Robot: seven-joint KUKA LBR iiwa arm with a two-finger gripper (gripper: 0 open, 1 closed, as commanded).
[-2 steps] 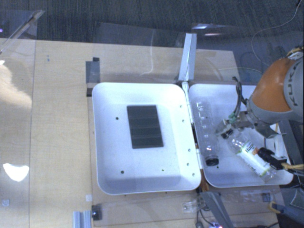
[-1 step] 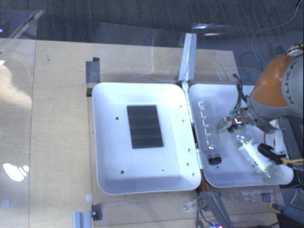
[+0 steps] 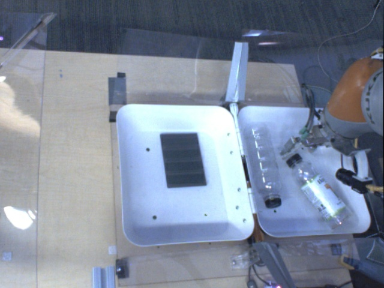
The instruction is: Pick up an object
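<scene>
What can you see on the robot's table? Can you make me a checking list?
Surface: wooden bench bearing two white bins side by side.
Job's things: two clear plastic bottles lie in the right bin, one near its left wall, one further right.
Clutter: dark ridged pad in the left bin.
Hand: hand over the right bin; fingers too blurred to judge.
Cables: thin wire upper right.
Surroundings: dark floor.

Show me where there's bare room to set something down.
Left bin: open floor all around the dark ribbed pad. Right bin is crowded: two clear bottles and the pincer between them.
</scene>
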